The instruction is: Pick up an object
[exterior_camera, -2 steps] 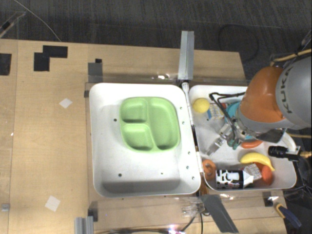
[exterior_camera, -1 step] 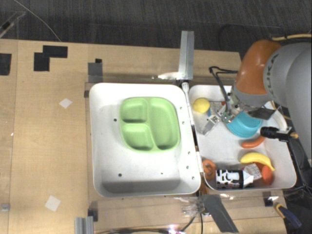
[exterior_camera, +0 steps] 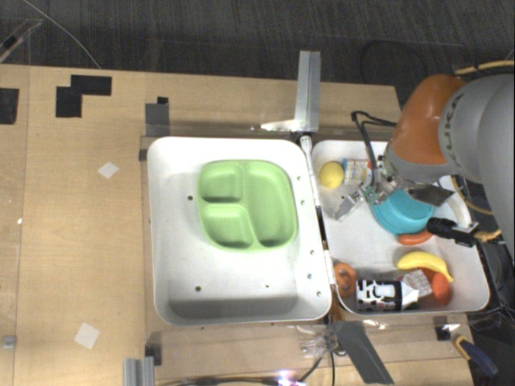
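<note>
1. Pale wood bench [exterior_camera: 72, 240] at far left, marked with black patches near the back edge and two small light squares.
2. White left bin [exterior_camera: 173, 288], shallow, holding a green three-compartment tray [exterior_camera: 245, 203], lying flat near the bin's middle, slightly toward the back.
3. Grey metal post [exterior_camera: 308, 91] upright behind the seam where the two bins meet.
4. White right bin [exterior_camera: 342, 236], just beside the left one, crowded with small things.
5. Yellow round object [exterior_camera: 331, 174] near the right bin's back left corner, beside a small multicoloured packet [exterior_camera: 355, 170].
6. Orange-brown round item [exterior_camera: 346, 276] against the front left wall, touching a black-and-white patterned box [exterior_camera: 378, 294] along the front edge.
7. Gripper [exterior_camera: 348, 204] low in the right bin's back half, between the yellow round object and a teal bowl [exterior_camera: 402, 211]; grey fingers angled down-left; cannot tell how far apart the jaws stand or whether anything sits between them.
8. Teal bowl tilted, close against the wrist, with an orange-red piece [exterior_camera: 414, 237] just under its front rim.
9. Yellow banana [exterior_camera: 424, 262] in front of the bowl, near a crumpled silvery wrapper [exterior_camera: 416, 281] and an orange item [exterior_camera: 439, 289] in the front right corner.
10. Grey arm [exterior_camera: 483, 135] with orange band [exterior_camera: 422, 127] reaching in from the right, above the bin's back right part, with black cables trailing.
</note>
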You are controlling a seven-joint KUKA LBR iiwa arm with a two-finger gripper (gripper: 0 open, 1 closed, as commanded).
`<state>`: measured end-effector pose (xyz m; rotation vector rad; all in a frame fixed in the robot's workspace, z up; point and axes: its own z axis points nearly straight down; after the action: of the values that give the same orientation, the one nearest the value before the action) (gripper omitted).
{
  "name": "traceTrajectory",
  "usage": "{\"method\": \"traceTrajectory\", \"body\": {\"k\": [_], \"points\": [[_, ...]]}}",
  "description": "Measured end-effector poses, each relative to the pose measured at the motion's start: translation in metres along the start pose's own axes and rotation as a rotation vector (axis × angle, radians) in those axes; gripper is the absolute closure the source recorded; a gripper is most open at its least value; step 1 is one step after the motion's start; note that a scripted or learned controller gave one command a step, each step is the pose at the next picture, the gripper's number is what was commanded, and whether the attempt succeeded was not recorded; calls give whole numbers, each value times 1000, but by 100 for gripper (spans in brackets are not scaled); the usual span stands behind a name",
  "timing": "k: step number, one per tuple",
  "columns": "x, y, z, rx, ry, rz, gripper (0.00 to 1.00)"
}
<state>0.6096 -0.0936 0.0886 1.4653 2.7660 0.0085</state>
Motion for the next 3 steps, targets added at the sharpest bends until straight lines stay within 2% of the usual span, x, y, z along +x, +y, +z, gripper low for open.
{"method": "traceTrajectory", "body": {"k": [1, 2, 3], "points": [[-54, 28, 0, 36, 46, -2, 0], [-3, -15, -1, 1, 0, 106, 0], [8, -52, -2, -4, -1, 267, 0]]}}
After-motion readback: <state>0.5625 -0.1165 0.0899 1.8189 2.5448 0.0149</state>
